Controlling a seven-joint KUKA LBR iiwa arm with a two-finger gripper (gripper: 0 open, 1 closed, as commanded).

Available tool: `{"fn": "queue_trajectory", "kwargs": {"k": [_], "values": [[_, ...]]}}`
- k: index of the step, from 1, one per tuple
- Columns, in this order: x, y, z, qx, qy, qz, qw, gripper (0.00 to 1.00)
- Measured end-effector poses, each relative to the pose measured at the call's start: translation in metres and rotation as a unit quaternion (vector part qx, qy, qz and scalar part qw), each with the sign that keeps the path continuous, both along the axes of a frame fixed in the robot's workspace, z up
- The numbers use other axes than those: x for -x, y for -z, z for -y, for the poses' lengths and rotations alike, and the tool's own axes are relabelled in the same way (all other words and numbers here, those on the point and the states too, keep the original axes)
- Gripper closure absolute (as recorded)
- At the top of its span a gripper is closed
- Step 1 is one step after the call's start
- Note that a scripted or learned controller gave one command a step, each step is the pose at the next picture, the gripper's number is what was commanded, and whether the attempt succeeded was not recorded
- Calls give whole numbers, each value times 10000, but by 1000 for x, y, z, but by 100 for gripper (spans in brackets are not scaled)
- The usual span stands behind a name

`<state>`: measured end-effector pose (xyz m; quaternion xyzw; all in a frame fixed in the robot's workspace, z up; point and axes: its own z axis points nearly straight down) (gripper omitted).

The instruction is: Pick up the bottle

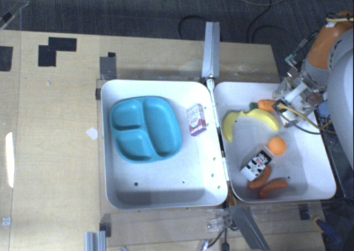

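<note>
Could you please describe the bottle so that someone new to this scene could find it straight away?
Look in the right-hand white bin, toward its near edge. The bottle lies on its side between an orange ball and two red sausages. It alone is white with black patches.

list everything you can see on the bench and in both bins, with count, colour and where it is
bins: 2, white, side by side on the bench
divided plate: 1, blue, left bin
small carton: 1, white and red, left bin, right of the plate
banana: 1, yellow, right bin, upper part
carrot: 1, orange, by the banana
orange: 1, orange, right bin, middle
bottle: 1, white and black, lying below the orange
sausages: 2, reddish, right bin, lower edge
gripper: 1, grey, right bin's upper right corner
</note>
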<state>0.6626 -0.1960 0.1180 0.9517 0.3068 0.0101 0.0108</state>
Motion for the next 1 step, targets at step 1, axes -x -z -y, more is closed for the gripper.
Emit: {"fn": "queue_trajectory", "kwargs": {"k": [1], "values": [[-2,30,5,-99,-135,-135,9998,0]]}}
